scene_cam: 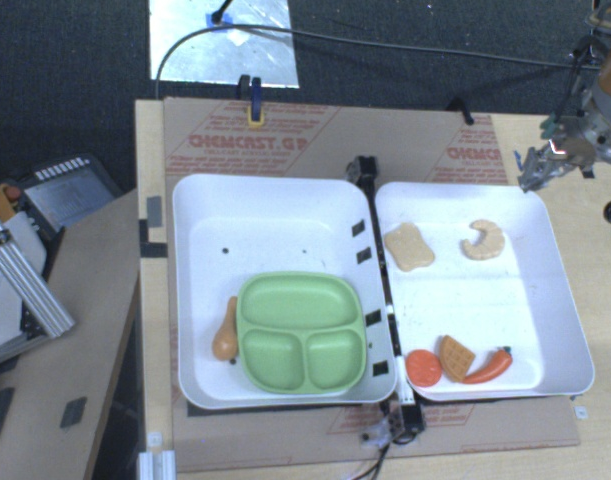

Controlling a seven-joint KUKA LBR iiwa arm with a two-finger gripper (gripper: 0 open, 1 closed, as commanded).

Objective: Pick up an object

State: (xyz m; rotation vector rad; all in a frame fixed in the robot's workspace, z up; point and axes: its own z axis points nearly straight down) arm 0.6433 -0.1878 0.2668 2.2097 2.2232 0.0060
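**Risk: missed grasp on crowded items**

Near edge of the right bin: tomato slice, cracker and chili pepper touch; closing there may nudge neighbours. Farther back, bread slice and croissant lie apart. The gripper hovers beyond the far corner, carrying nothing; its opening cannot be judged.

The scene is lit evenly and brightly from above, and the 2 white bins are rendered close to overexposed, with little surface detail kept on their floors. Strong glare is seen on the silver sheet at the top, where patches are washed out. Only soft, short shadows are cast, as beside the green tray and under the bin rims. The dark floor is shown grainy and dim. Slight blur is noted on the pincer at the right edge, and fine detail is softened throughout by low resolution.
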